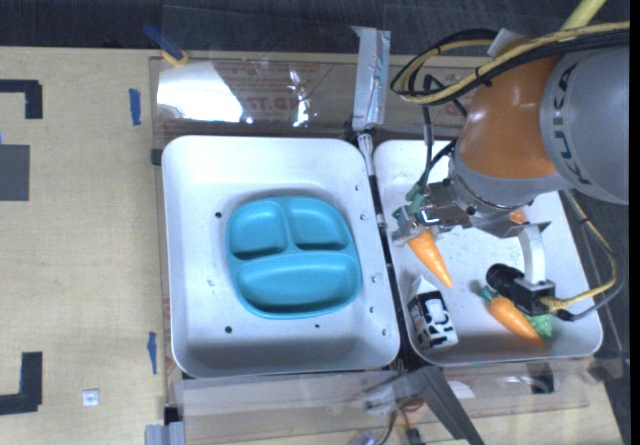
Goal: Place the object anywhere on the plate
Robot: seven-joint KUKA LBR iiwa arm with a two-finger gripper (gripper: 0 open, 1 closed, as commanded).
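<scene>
Robotics lab: taped bench (70, 233), cabled arm (560, 123)

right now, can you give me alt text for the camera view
A grey and orange robot arm reaches over the right white bin, its gripper just above an orange carrot. A second carrot lies nearby, and a blue divided plate sits in the left bin.

Plate (293, 255) in left bin (190, 173), carrots (431, 255) in right bin (575, 333)

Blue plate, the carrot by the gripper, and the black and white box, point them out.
blue plate (293, 255), camera view, middle divider.
carrot (432, 258), camera view, middle of its orange body.
black and white box (433, 320), camera view, top face.
</scene>
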